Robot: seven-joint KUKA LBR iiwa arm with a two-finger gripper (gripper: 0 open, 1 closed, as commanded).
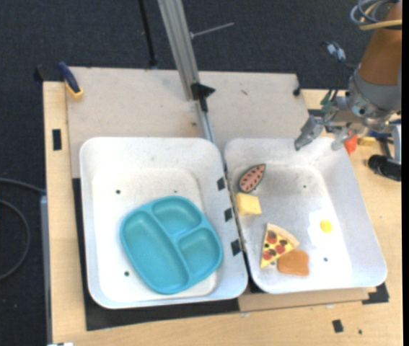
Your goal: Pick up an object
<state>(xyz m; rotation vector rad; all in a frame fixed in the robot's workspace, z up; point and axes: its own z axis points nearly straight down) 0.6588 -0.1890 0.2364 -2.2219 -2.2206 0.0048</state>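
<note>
Objects for the pick all lie in the white bin (359,225) below the jaws, none of them touching the jaws. The jaws hang over that bin's far corner, at the end of the arm (381,60), which comes in from the camera view's right edge. They look spread apart, with nothing between them, though the slanted view makes this hard to judge.

Nearest the jaws, down and to their left in the view, is a reddish-brown oval piece (252,177) close to the bin's inner wall. Just beyond it, further from the jaws, sits a pale yellow block (248,205). A small yellow ball (325,226) lies almost straight below the jaws in the view, alone on the bin floor and well apart from the rest. Furthest from the jaws, near the bin's front rim, a toy pizza slice (276,245) lies flat, and an orange lump (293,264) touches its lower edge.

The second white bin (103,171) stands well to the left of the jaws, side by side with the first one. It holds a blue divided plate (172,244) towards its front. Both bins rest on the counter (132,103). A metal post (179,42) rises from the counter's far side, up and to the left of the jaws.
</note>
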